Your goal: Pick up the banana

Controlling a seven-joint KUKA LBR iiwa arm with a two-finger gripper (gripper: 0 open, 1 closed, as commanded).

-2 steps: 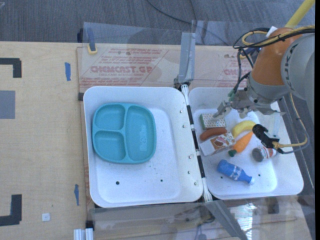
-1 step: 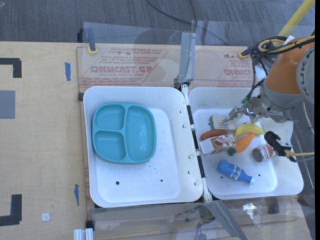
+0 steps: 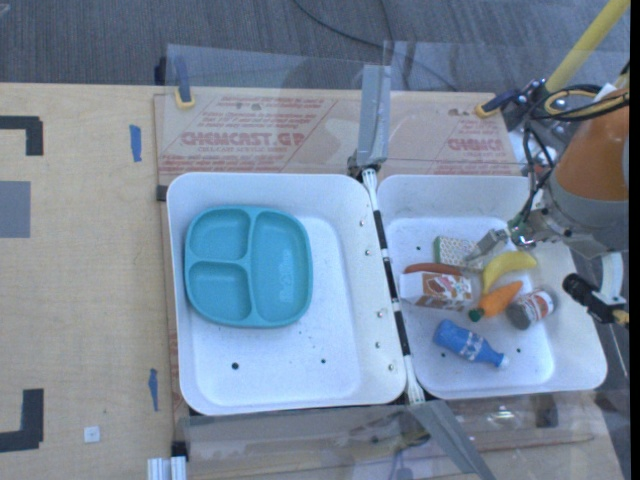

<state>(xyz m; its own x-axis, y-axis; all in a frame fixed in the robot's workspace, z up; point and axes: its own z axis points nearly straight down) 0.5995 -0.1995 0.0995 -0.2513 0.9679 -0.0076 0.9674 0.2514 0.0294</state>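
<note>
End effector point(image 3: 497, 243) in right bin point(image 3: 575, 368), low over banana point(image 3: 510, 264) | can't tell from here whether it's open or closed | banana lies beside carrot point(image 3: 498, 299), near can point(image 3: 530, 308) and blue bottle point(image 3: 468, 344) | teal divided plate point(image 3: 248, 266) in left bin point(image 3: 270, 378)

Yellow banana point(image 3: 511, 264) lying flat, right bin, touching carrot.

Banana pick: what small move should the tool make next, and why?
Probably a short descent onto the banana. The tool sits at its upper-left end in the right bin, and nothing visibly lies between its tips. The carrot lies just below, so keep the approach tight.
</note>
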